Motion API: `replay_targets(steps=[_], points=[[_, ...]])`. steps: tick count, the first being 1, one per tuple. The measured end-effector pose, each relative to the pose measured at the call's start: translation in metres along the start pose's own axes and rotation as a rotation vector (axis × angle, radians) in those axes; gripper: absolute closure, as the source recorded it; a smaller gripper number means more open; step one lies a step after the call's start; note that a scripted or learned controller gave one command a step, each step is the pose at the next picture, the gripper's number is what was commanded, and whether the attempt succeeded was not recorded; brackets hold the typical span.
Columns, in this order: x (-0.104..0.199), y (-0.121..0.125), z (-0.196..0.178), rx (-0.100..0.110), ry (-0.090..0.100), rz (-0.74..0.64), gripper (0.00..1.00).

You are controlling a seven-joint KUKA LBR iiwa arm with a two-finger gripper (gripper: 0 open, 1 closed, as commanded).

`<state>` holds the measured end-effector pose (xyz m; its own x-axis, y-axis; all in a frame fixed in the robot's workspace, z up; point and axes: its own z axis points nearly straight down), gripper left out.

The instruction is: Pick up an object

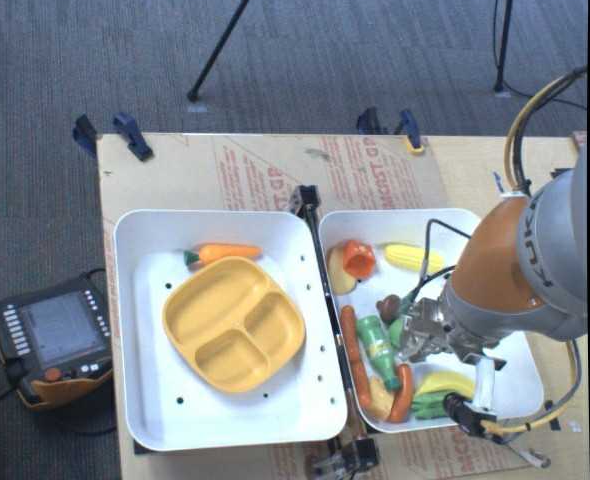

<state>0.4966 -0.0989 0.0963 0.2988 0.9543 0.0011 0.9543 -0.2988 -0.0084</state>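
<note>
The gripper (pixel 407 340) hangs low in the right bin (pixel 495 230), in the lower right of the frame, directly beside the green toy bottle (pixel 377 348). Its metal parts sit against or just over the bottle's right side, but whether the fingers are spread or pressed together cannot be told from this angle, and nothing is clearly seen between them. The grey arm with its orange band (pixel 495 268) covers most of the bin's right half.

Room here is tight. Left of the bottle a long orange sausage (pixel 352 353) lies along the bin's left wall; below the gripper a shorter red sausage (pixel 404 393) lies tilted, with a yellow banana (pixel 445 382) and a small green piece (pixel 430 405) just to its right. A dark brown object (pixel 389 308) sits just above the gripper. Toward the bin's upper part are an orange-red pepper (pixel 359 258), a pale round piece (pixel 337 273) touching it, and a yellow corn cob (pixel 411 257). The barest floor is in the bin's upper right corner.

The left bin (pixel 145 368) holds a yellow divided plate (pixel 233 323), lying flat near its centre, and a toy carrot (pixel 225 253) just above the plate near the upper wall. Wide bare floor rings the plate.
</note>
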Motion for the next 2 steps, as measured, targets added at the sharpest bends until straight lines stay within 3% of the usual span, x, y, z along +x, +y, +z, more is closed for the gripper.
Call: replay_targets(steps=[1, 2], points=[[0.026, -0.019, -0.223, -0.006, -0.001, 0.161, 1.00], [-0.020, -0.018, -0.281, -0.007, -0.003, -0.323, 1.00]])
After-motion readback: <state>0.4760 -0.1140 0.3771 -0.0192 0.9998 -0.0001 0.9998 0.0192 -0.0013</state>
